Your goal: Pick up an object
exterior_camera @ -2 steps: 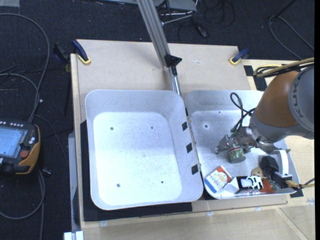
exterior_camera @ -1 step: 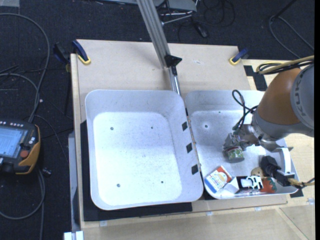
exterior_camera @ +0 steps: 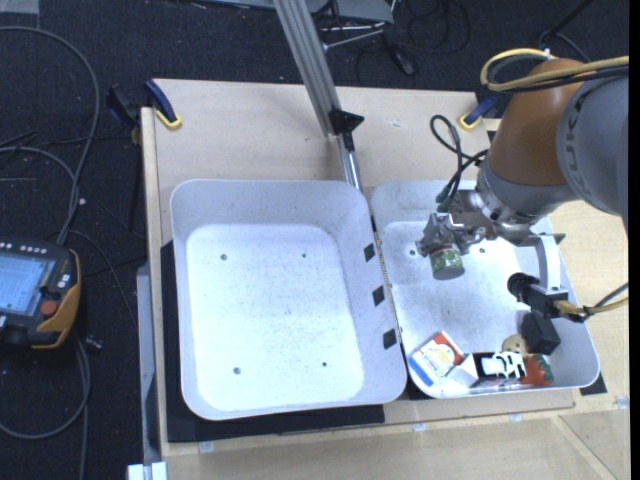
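In the camera view a pale wooden table (exterior_camera: 250, 138) carries two shallow white bins side by side; the left bin (exterior_camera: 182, 268) and the right bin (exterior_camera: 400, 196) meet along their inner rims, where small black tabs (exterior_camera: 379, 294) sit on the seam.

The grey arm (exterior_camera: 600, 138), with its orange band (exterior_camera: 535, 118), comes in from the right edge and bends down over the far half of the right bin; its end effector (exterior_camera: 446, 244) hangs there over the bin's bare white floor.

A small cylinder (exterior_camera: 447, 263), dark and greenish with a paler top, is right at the tip of the end effector and seems to touch it; whether the end effector grips it or merely stands over it I cannot tell from this angle.

In the near corner of the right bin, well apart from the small cylinder, a cluster lies against the rim: a white packet (exterior_camera: 437, 358) with red and blue print; just beside it a black-and-white item (exterior_camera: 497, 366); a red thing (exterior_camera: 539, 371) at the cluster's right end; they are too small to name further.

A yellow-and-blue clamp (exterior_camera: 165, 110) grips the table's far left corner; a slanted metal strut (exterior_camera: 305, 48) crosses the far edge down to the bins; a control pendant (exterior_camera: 35, 293) lies on the dark floor at the left, among black cables (exterior_camera: 60, 168).
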`<move>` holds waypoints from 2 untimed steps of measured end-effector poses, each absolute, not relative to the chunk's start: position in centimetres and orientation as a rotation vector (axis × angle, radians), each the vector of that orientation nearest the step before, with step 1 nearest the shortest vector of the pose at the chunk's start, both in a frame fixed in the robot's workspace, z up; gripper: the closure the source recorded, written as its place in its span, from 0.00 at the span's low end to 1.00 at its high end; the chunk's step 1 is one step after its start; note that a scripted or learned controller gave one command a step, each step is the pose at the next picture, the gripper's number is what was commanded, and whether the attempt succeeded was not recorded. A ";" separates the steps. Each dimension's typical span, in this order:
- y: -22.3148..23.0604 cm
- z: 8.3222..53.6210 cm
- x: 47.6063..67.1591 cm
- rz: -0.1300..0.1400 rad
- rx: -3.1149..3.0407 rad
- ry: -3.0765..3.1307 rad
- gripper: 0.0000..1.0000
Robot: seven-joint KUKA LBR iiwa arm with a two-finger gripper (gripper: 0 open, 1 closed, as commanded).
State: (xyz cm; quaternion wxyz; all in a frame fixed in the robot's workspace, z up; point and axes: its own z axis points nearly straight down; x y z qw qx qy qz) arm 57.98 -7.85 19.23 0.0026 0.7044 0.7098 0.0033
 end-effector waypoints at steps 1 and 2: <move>1.3 18.8 61.4 0.002 2.215 2.231 1.00; 9.0 18.8 55.2 0.001 2.215 2.231 1.00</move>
